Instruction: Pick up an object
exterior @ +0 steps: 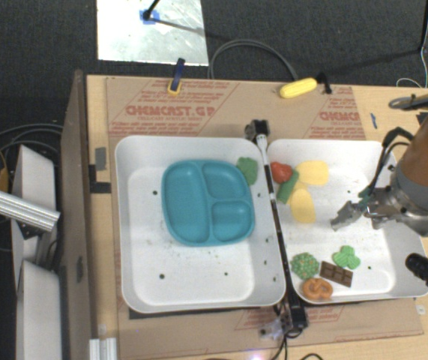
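My gripper (346,214) hangs over the middle of the right bin (375,152), reaching in from the right, with nothing visibly in it. To its left lie two yellow pieces (312,172) (302,205) and a red and green piece (282,175). Just below it, near the bin's front wall, are a green leafy piece (345,258), a brown chocolate bar (336,275), a broccoli floret (304,264) and an orange pretzel (318,289). The nearest thing is the green leafy piece, a short way below the gripper.
The left bin (142,280) holds a blue divided plate (207,202) with a green piece (248,169) at its upper right corner. A black divider (273,208) runs between the bins. A yellow object (298,88) lies on the cardboard behind them.
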{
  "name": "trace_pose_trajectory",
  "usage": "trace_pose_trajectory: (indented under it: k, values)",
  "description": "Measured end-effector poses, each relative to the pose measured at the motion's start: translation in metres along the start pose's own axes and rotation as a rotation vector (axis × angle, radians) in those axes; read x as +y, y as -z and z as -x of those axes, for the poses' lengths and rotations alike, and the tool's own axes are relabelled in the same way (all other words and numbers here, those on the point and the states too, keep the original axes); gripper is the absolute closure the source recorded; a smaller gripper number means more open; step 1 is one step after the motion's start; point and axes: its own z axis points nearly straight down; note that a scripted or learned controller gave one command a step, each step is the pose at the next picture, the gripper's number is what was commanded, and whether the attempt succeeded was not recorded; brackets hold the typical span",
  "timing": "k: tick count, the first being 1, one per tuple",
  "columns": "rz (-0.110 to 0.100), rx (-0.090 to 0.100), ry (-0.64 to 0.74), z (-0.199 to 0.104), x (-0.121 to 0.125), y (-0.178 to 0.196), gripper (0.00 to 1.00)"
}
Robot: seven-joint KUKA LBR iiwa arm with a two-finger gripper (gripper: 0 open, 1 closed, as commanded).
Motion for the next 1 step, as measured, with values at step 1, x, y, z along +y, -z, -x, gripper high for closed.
trace_pose_trajectory:
  k: [1]
  values:
    - [0.005, 0.0, 0.008, -0.0553, 0.0622, -0.0036, 0.0]
